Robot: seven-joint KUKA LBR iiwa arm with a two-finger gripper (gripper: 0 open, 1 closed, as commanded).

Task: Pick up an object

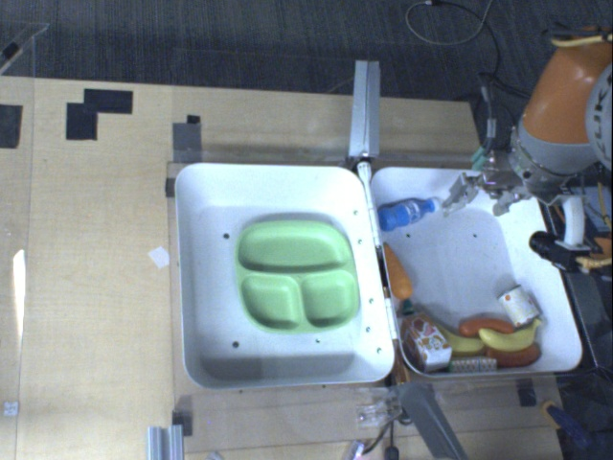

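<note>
Much bare floor [465, 257] mid right bin [572, 353]; toys along near edge

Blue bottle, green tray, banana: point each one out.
blue bottle [406, 213], camera view, middle of its body.
green tray [298, 274], camera view, ridge between its compartments.
banana [510, 334], camera view, middle of its curve.

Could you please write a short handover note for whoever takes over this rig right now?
Gripper: over the far edge of the right bin, fingers spread, holding nothing.
Blue bottle: lying in the right bin's far-left corner, just left of the gripper.
Banana, red sausages, small can, carrot and snack packet: along the right bin's near and left sides.
Green divided tray: in the left bin.
Done: nothing picked yet.
Left: grasp and lift one object.
</note>
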